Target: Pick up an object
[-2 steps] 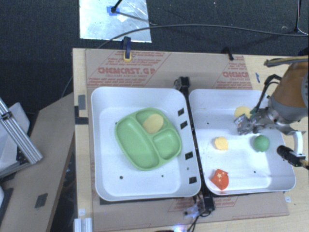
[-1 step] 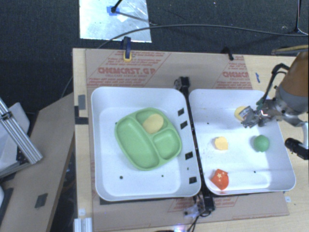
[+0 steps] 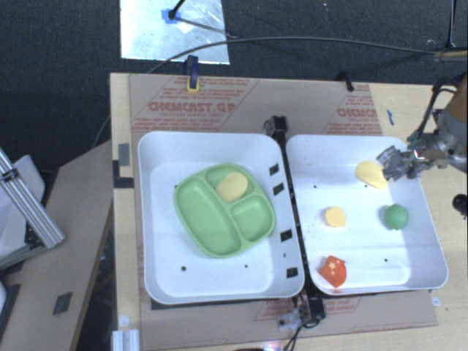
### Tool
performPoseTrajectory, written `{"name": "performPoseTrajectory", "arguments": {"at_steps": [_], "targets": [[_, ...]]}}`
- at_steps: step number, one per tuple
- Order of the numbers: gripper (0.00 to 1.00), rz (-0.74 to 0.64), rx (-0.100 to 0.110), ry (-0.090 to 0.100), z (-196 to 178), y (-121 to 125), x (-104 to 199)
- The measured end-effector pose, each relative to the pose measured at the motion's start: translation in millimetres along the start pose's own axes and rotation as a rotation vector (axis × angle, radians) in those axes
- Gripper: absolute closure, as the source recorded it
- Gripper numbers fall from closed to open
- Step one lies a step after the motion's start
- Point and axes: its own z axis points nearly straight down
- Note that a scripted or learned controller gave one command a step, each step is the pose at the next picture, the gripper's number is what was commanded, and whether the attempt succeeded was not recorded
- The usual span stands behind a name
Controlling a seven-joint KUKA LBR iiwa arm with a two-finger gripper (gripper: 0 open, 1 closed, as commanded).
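1. Two shallow white bins side by side on a cardboard-covered bench [image 3: 219, 101]: left bin [image 3: 157, 196], right bin [image 3: 417, 269].
2. Left bin holds a green divided plate [image 3: 212, 221], tilted in view. A pale yellow rounded object [image 3: 232, 187] sits in its upper small compartment.
3. Right bin holds four loose items: yellow lemon-like piece [image 3: 370, 173] at upper centre, small yellow-orange round piece [image 3: 335, 216] mid-left, green ball [image 3: 395, 216] mid-right, red-orange object with a pale mark [image 3: 333, 270] near the front left corner.
4. These four lie apart from each other.
5. Arm enters from the right; gripper [image 3: 393, 161] is low over the upper right part of the right bin.
6. Gripper tip is just beside the lemon-like piece, at its right edge; contact cannot be judged.
7. Whether the pincer is spread or pressed together: cannot tell. Nothing visibly pinched.
8. Blue-and-yellow clamp [image 3: 191, 73] at the bench's back edge.
9. Shiny foil sheet [image 3: 172, 20] on dark floor behind.
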Motion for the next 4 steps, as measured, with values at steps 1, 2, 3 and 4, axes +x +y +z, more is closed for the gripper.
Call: {"name": "performPoseTrajectory", "arguments": {"at_steps": [1,2,3,4], "targets": [[1.00,-0.001,0.003,0.001,-8,1,0],[1.00,-0.003,0.005,0.003,-13,-12,60],[1.00,-0.005,0.004,0.004,-20,-15,115],[1.00,-0.004,0.006,0.004,-9,-24,163]]}}
